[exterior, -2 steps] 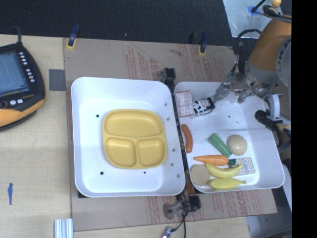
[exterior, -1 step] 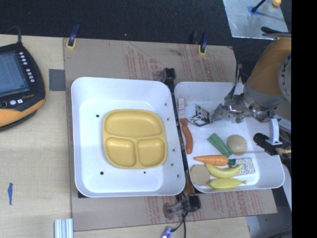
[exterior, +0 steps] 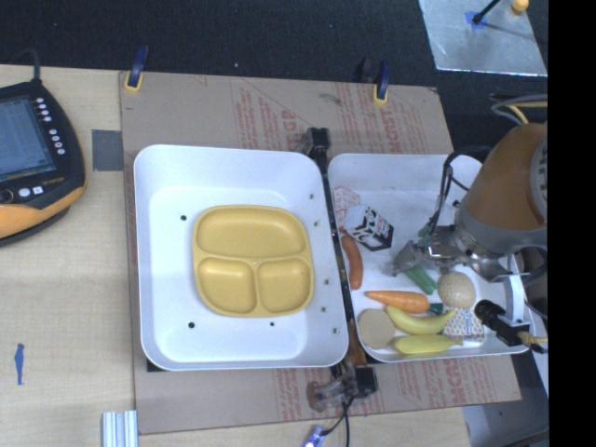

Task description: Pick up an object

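At the far left of the frame an orange-and-black control pendant point(exterior: 33, 161) with a screen is seen lying on the wooden worktop point(exterior: 65, 343). A brown cardboard sheet point(exterior: 270, 110) is spread over the middle of the worktop and is held at its upper edge by two blue-and-yellow clamps point(exterior: 136, 68).

On the cardboard the left bin point(exterior: 163, 250) is placed; a yellow divided tray point(exterior: 253, 258) with three compartments is laid in its centre.

Just beside it, to the right, the right bin point(exterior: 391, 168) is set. Along its left wall a brown sausage-shaped piece point(exterior: 352, 258) is laid, and a small black-and-white box point(exterior: 374, 228) is seen above and to the right of it. In the lower part of that bin the toy foods are crowded together: a round tan disc point(exterior: 375, 325), an orange carrot point(exterior: 399, 299), a yellow banana point(exterior: 417, 321), a second yellow piece point(exterior: 424, 345) below the banana, and a pale egg-like ball point(exterior: 456, 290).

At the right of the frame the grey arm point(exterior: 507, 194) with its orange band is reached down over the right bin. The jaws point(exterior: 416, 257) are lowered near the middle of that bin, just above the carrot and left of the pale ball, with a green piece point(exterior: 420, 277) touching or just under them. Whether the jaws are spread or closed cannot be told, and nothing is seen clearly held.
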